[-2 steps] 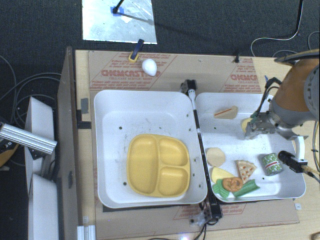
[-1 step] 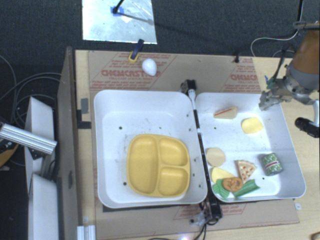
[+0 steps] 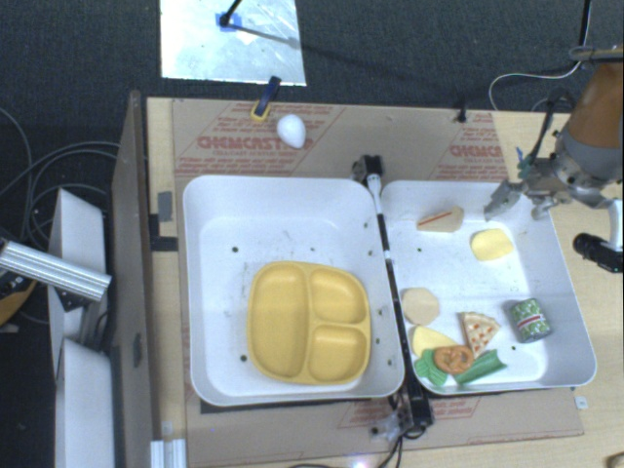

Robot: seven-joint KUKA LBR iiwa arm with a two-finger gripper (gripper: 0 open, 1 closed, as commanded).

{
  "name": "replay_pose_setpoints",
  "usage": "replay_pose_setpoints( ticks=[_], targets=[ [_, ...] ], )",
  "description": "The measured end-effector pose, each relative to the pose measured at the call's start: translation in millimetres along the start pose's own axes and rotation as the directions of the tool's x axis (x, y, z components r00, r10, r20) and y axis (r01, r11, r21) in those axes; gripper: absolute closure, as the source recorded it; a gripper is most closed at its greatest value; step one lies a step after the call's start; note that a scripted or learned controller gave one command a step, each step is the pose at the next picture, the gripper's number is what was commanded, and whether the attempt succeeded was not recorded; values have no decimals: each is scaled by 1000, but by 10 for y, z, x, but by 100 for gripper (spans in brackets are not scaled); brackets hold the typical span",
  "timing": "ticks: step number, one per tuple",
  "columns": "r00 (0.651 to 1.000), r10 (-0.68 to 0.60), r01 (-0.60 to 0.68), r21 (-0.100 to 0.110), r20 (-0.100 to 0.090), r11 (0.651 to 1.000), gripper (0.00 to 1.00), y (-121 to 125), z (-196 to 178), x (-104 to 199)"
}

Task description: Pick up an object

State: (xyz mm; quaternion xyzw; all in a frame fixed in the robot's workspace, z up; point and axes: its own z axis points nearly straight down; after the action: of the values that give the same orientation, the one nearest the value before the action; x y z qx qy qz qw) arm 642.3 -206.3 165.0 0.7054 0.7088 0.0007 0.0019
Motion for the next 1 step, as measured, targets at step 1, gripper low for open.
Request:
replay_pose_setpoints(
  ticks=[1],
  targets=[
    [1000, 3, -3, 5, -2, 1000, 0, -130, 495, 75]
  ],
)
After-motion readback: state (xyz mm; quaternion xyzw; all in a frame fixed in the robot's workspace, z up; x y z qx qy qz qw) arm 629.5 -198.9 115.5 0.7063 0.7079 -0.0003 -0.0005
